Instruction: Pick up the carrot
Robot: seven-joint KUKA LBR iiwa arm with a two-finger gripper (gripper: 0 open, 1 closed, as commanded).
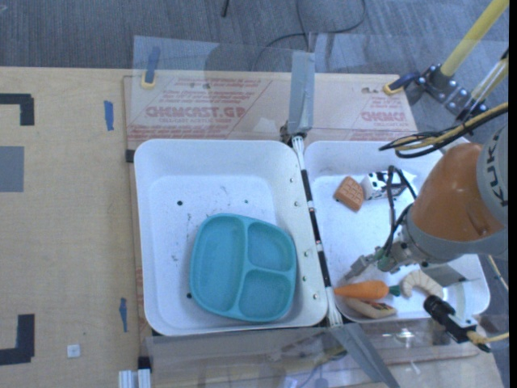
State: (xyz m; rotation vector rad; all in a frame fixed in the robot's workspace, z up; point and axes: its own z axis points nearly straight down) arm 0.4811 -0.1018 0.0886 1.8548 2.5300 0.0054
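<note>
Two white bins sit side by side, and the pincer [386, 259] hangs low in the right bin [323, 164], under the orange-banded wrist. I cannot tell its state from here; the wrist hides too much. Far off to its left, in the left bin [161, 168], lies a teal divided plate [244, 267], well out of the way. Just below and slightly left of the pincer lies the carrot [362, 290], on its side near the front wall, resting against something pale beneath it. My guess is the approach is under way: next comes a short drop onto the carrot. Up beyond the pincer sits a tan cracker-like piece [350, 192]. A pale curved object [420, 282] lies just right, crowding things.
</note>
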